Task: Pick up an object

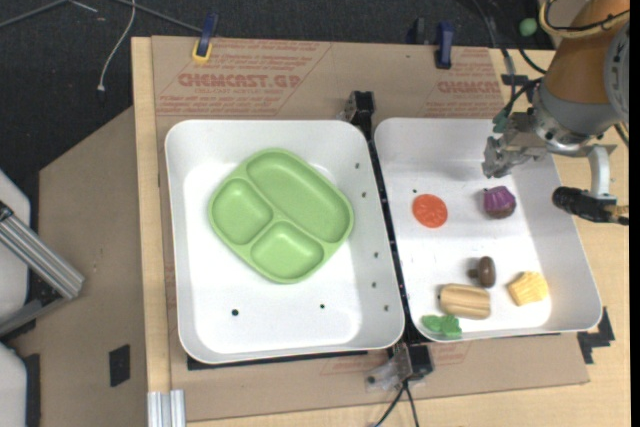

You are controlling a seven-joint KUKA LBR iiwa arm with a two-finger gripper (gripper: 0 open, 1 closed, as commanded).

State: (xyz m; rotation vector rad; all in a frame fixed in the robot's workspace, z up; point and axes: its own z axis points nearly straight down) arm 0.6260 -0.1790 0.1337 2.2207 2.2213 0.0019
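From above, you can see two white bins side by side on the counter point(150, 215). The left bin point(200, 295) has a green tray point(282, 215) with three parts in it. Use the purple toy point(499, 202) in the right bin point(560, 275) as your marker. The hand point(497, 162) hangs just above and a bit left of the purple toy, and it looks apart from it. You cannot tell from here how the hand is set. The orange-red round piece point(430, 210) lies left of the purple toy. Below the purple toy sits a small brown thing point(484, 270), then a tan roll point(465, 301), with a yellow piece point(527, 288) to the right and a green bit point(440, 325) at the bin's near edge.
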